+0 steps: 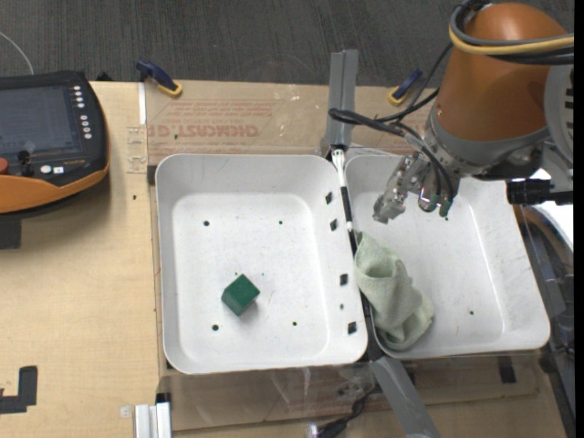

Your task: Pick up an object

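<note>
over the right bin (pixel 511 331) the gripper (pixel 408 197) hung, its grip impossible to tell, the pale cloth (pixel 391 297) at its six o'clock; soft folds could slip any pinch

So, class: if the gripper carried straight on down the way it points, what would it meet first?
Probably the bare floor of the right bin. The gripper points down above it; the pale green cloth lies nearer the camera, though depth is unclear.

Green cube (pixel 240 295) resting flat in left bin, pale crumpled cloth (pixel 392 292) (bunched) at right bin's near-left corner
</note>
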Motion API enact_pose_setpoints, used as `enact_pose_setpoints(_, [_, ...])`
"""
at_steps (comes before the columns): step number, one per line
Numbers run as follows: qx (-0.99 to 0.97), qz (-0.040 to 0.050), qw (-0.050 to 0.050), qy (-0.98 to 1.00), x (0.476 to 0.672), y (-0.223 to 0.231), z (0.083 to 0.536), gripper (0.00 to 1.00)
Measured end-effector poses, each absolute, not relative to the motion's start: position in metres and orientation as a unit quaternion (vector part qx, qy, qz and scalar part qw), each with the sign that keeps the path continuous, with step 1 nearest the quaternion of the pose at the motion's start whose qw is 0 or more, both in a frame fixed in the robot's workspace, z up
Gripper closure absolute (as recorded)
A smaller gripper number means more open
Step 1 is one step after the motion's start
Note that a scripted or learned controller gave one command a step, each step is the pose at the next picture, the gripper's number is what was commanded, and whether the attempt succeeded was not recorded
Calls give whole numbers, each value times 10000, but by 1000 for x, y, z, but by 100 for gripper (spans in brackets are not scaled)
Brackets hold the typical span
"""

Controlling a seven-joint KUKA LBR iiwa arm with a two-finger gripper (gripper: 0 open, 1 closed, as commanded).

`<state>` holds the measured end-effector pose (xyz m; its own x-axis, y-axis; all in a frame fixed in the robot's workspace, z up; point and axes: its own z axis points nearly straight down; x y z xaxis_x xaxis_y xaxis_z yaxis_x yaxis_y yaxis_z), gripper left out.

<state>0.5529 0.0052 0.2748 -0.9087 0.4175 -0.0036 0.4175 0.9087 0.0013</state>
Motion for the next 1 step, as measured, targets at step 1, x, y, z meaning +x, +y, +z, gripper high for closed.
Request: enact_pose_setpoints(1, [2137,2,18,9769,553,5,275,0])
